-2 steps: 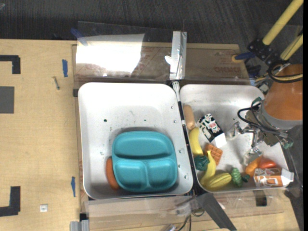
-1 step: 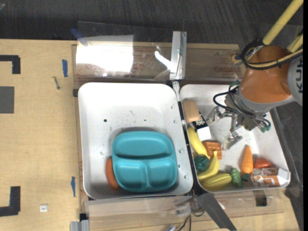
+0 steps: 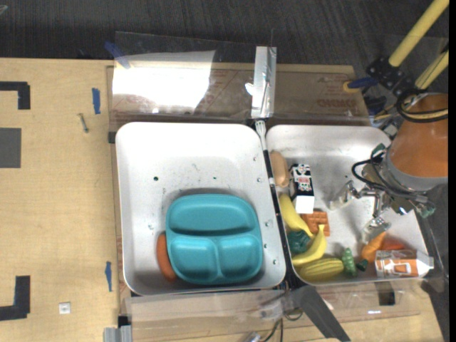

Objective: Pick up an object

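Observation:
My gripper [image 3: 362, 209] hangs over the right bin [image 3: 335, 142], in its right half, below the orange wrist band. Its fingers are spread open above bare bin floor, and nothing is between them. Just below the lower fingertip lies an orange carrot [image 3: 372, 247], with a white and orange tube [image 3: 403, 266] beside it at the bin's front right. Along the bin's left side are a brown bread roll [image 3: 278, 169], a black and white carton [image 3: 303, 180], a yellow banana [image 3: 291, 215], an orange block [image 3: 318, 222], a green pepper [image 3: 299, 242] and a corn cob [image 3: 320, 268].
The left bin [image 3: 192, 148] holds a teal divided plate [image 3: 214, 237] with an orange item [image 3: 163, 256] partly hidden under its left edge. A metal divider [image 3: 263, 84] stands behind the bins. Yellow poles [image 3: 420, 27] and cables stand at the upper right.

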`<action>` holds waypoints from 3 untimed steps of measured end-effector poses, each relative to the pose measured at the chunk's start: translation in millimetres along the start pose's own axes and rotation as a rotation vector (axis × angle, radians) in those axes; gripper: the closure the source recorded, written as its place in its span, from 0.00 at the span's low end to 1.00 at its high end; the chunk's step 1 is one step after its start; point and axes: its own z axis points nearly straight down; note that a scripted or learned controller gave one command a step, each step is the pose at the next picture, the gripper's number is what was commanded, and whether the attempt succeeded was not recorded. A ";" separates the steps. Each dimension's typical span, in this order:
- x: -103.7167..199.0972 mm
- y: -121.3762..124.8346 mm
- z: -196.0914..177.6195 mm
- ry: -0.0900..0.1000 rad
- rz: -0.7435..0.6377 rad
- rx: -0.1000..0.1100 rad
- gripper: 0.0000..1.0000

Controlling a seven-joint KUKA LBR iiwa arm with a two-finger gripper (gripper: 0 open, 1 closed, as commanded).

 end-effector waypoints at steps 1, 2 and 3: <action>-33.2 73.2 -25.2 -0.001 -0.006 -0.005 0.00; -46.2 -15.0 -17.0 -0.002 -0.095 0.000 0.00; -40.9 63.3 -0.5 -0.004 -0.094 -0.003 0.00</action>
